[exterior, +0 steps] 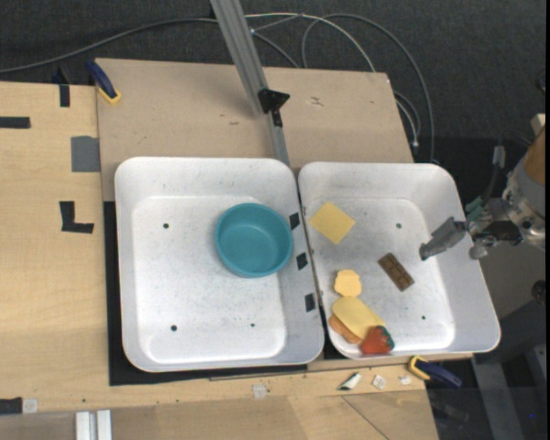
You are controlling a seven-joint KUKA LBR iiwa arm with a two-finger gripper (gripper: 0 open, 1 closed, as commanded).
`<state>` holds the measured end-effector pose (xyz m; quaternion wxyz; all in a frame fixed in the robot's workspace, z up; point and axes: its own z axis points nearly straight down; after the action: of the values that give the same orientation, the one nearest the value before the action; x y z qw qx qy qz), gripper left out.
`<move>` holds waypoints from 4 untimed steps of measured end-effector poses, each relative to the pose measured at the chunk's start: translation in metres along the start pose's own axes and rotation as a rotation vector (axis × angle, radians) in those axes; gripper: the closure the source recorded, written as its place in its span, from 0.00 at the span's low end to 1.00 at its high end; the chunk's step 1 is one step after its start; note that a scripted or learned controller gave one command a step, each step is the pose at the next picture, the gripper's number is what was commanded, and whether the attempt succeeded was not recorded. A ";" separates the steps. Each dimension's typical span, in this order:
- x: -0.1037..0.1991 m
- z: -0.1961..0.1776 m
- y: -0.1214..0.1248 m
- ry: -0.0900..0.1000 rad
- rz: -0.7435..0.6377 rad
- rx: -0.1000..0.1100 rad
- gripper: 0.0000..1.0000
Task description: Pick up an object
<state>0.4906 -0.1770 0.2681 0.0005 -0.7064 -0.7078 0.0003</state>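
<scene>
The gripper (440,241) hangs over the right edge of the right bin (440,186), reaching in from three o'clock. Nothing is seen between its parts, and whether it is apart or together cannot be told from this slanted view.

The nearest thing to pick is the small brown bar (396,271), lying on the bin floor just beside the gripper, toward about eight o'clock from it. The bar's long axis runs from ten o'clock to four o'clock, so a grasp would likely need to close across that line, from the one o'clock and seven o'clock sides.

Further off, at nine to ten o'clock from the gripper, sits a pale yellow square (332,223) near the bin's left wall. Toward eight o'clock, well past the bar, are an orange-yellow round piece (347,283) and, below it, a pile of toy food (359,326) with a red piece at its lower end, close against the bin's front corner.

The left bin (147,328) holds a blue bowl (252,238), well apart from the gripper at nine o'clock, the longest reach of all.
</scene>
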 end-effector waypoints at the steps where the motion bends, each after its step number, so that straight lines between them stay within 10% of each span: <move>1: 0.000 0.000 0.000 0.000 0.000 0.000 0.00; 4: 0.002 0.178 0.001 -0.001 0.001 0.001 0.00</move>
<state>0.4918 -0.1753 0.0901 0.0008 -0.7067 -0.7075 0.0011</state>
